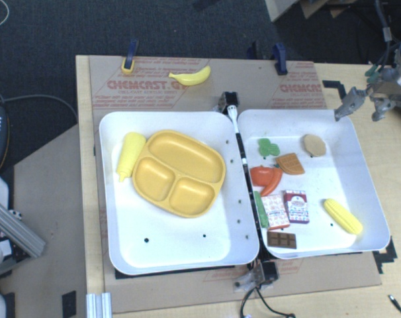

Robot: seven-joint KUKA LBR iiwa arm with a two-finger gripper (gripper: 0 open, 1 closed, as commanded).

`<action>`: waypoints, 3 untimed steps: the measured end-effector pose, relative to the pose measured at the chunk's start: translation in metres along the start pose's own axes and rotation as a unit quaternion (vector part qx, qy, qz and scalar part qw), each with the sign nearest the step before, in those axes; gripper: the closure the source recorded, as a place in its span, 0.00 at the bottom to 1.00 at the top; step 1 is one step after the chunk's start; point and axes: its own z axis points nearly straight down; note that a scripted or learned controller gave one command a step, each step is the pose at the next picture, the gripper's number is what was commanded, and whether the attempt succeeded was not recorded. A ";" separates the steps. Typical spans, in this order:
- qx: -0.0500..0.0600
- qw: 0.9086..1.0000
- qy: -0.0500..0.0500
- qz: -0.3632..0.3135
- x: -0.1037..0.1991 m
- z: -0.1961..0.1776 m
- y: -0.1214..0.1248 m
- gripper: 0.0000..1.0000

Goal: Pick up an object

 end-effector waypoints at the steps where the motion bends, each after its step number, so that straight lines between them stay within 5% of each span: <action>1: -0.007 1.000 -0.002 -0.001 0.001 -0.009 0.002 0.00; 3: -0.004 1.000 -0.001 -0.001 0.007 0.100 0.003 0.00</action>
